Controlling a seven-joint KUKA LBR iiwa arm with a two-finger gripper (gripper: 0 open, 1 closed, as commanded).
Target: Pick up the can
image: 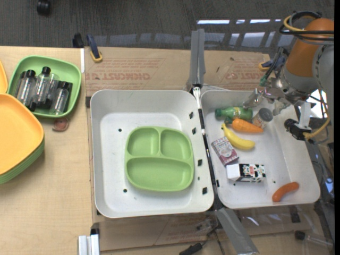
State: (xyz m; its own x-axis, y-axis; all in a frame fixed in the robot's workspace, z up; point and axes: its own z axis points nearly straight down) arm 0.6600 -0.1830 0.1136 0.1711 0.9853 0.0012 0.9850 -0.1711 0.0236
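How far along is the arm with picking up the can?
Early. Done: the pincer is down at the far end of the right bin, beside the can, which lies by the carrot and green bottle. In hand: nothing visibly gripped. Left: closing on the can and lifting it.

Robotics lab or test workspace. Grey robot arm [311,52] with orange band and loose cables reaches over two white bins [101,158] set on flattened cardboard [143,70]. Wooden counter [53,195] carries stacked orange trays [18,142] and a green tray of small bottles [45,86]. Grey office carpet [159,7], a chair caster [43,5].
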